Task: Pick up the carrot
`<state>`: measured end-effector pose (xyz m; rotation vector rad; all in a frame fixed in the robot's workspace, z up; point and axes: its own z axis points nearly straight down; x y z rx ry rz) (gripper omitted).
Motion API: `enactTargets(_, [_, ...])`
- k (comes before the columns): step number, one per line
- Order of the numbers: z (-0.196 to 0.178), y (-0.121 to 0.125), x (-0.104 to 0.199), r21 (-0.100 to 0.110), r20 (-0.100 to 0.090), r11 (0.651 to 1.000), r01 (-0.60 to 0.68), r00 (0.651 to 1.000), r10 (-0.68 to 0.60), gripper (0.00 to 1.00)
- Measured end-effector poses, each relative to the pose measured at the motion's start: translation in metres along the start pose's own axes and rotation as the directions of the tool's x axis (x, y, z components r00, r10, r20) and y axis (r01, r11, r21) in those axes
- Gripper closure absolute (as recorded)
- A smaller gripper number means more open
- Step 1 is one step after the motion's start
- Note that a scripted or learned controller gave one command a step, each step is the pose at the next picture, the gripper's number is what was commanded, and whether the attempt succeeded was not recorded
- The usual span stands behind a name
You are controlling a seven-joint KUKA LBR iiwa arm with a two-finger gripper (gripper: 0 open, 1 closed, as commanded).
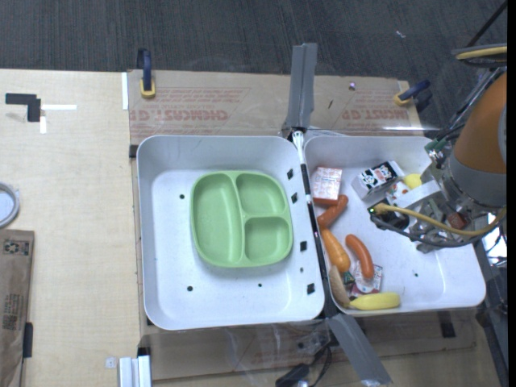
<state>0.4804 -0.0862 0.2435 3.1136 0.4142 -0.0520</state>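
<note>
The carrot lies in the right bin, close to its left wall, long axis running from upper left to lower right, its top end just below a sausage and its lower side near a second sausage. The gripper sits to the carrot's right, over the middle of that bin and apart from the carrot, with nothing seen between its fingers; whether the jaws stand wide or narrow cannot be told, since cable and bracket clutter the tip. To do this step well, the arm probably needs to travel left across the bin, stop above the carrot's middle, and turn the wrist so the fingers close across the short width, not along the length. The squeeze looks tight: the second sausage lies just beside, a banana and a small packet lie below, and the bin wall is near, so a finger could catch a neighbour or the wall. A straight descent and a straight lift would suit. Of writing, the cardboard behind the bins carries large red print, seen reversed and not fully legible; a red and white box and a black and white carton bear print too small to read.
</note>
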Motion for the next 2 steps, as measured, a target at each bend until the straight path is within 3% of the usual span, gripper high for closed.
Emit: enactTargets(2, [-0.0153, 0.0007, -0.0003, 0.001, 0.011, 1.000, 0.009, 1.000, -0.009, 1.00])
